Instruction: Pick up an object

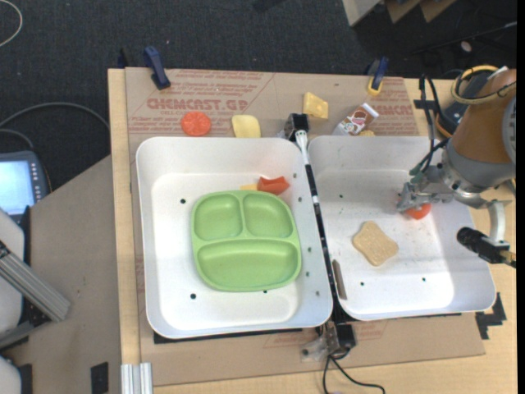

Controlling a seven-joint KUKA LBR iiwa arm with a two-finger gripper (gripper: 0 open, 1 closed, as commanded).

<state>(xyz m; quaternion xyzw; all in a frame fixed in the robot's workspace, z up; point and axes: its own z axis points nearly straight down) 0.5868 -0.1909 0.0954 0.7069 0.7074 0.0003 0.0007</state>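
Two shallow white bins sit side by side on the counter (123, 245): the left bin (156, 245) holds a green divided plate (244, 241) with an orange-red piece (274, 184) just beyond its far edge. The right bin (426, 290) holds a slice of toy bread (375, 243) near its centre. Over the right bin's far right part, the gripper (417, 204) is low and clenched on a small red object (419, 212), which shows between its fingers.

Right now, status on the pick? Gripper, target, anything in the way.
Gripper down in right bin, over red piece; grasp not confirmed. Toast lies apart, nearer the front. Green tray sits in left bin, out of the way.
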